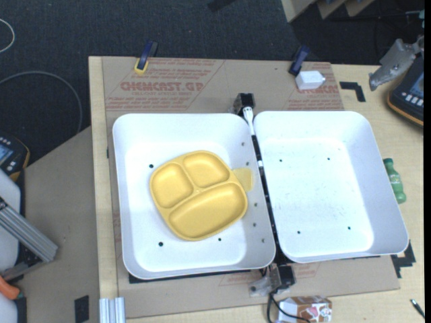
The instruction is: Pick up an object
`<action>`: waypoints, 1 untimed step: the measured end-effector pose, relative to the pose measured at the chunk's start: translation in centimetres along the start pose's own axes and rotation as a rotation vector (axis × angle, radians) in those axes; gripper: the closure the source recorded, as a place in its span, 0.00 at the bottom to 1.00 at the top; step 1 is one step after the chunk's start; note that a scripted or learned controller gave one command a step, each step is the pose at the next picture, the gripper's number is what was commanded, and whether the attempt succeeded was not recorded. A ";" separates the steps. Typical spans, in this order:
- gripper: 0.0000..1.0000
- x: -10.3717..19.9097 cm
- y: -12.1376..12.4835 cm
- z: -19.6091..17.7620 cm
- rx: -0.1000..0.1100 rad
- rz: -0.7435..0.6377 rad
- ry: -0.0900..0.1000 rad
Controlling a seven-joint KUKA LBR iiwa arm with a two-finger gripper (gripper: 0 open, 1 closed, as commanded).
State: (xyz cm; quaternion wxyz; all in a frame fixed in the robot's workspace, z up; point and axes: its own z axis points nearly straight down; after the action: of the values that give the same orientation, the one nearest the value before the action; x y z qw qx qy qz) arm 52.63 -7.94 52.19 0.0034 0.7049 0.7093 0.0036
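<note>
Yellow tray (198, 195) in the left bin (128, 180).
It lies flat, three compartments up, near the bin's middle; where my jaws stand, I cannot tell.

1. You have a plain yellow divided plate (197, 195) in the white left bin (131, 180).
2. Your right bin (363, 180) is white, dotted with small dark specks.
3. Your bench board (202, 79) is tan cardboard with red lettering.
4. The floor (54, 25) around it is dark blue-grey.
</note>
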 end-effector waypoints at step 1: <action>0.00 14.0 -3.3 -1.5 0.004 -0.010 0.003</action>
State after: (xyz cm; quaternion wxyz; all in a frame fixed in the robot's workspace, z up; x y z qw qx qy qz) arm 49.24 6.05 53.70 0.0008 0.7014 0.7127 0.0033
